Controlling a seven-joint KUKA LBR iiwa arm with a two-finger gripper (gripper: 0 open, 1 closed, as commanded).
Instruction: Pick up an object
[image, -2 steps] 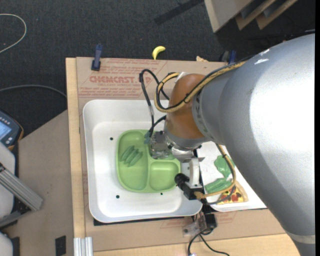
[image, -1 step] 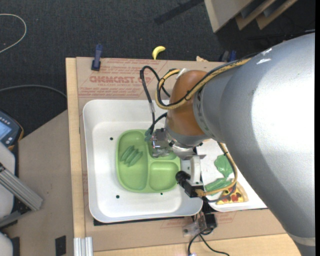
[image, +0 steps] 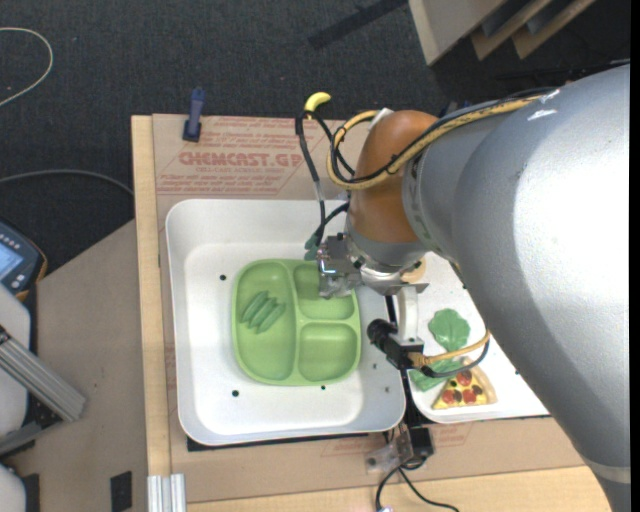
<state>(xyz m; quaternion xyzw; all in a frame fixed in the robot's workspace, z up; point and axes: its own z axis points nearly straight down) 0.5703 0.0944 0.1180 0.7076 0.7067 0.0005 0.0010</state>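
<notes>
Jaws (image: 333, 280) low over the green tray's (image: 296, 325) upper right compartment — their spread can't be told.

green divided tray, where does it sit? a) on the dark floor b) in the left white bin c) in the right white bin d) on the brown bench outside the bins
b: the green divided tray lies flat inside the left white bin, with white bin floor showing around it, while the pizza slice toy lies in the right bin.
</notes>
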